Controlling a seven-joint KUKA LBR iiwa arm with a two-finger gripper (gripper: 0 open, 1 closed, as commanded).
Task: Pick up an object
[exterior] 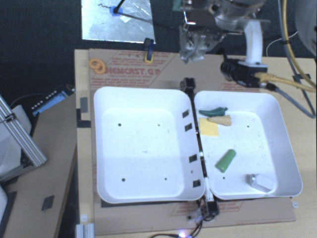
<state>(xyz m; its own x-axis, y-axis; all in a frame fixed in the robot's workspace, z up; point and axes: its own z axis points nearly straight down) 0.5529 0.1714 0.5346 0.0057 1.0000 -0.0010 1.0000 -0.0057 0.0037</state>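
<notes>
My gripper (192, 53) hangs high over the bench behind the two bins, near the back edge of the divide between them, with nothing seen in it. The right bin (285, 133) holds a teal curved piece (213, 112) and a tan piece (221, 120) at its back left. A yellow square (208, 128) lies just in front of them. A green cylinder (225, 160) lies slanted in the middle front. A silvery grey block (259, 182) rests at the front right corner.
The left bin (101, 133) sits beside the right one, joined by a black-clipped divide (194, 133). Behind the bins are an orange ring (97, 66), a yellow-blue clamp (148, 51) and a foil sheet (119, 14). Yellow cables run at the right.
</notes>
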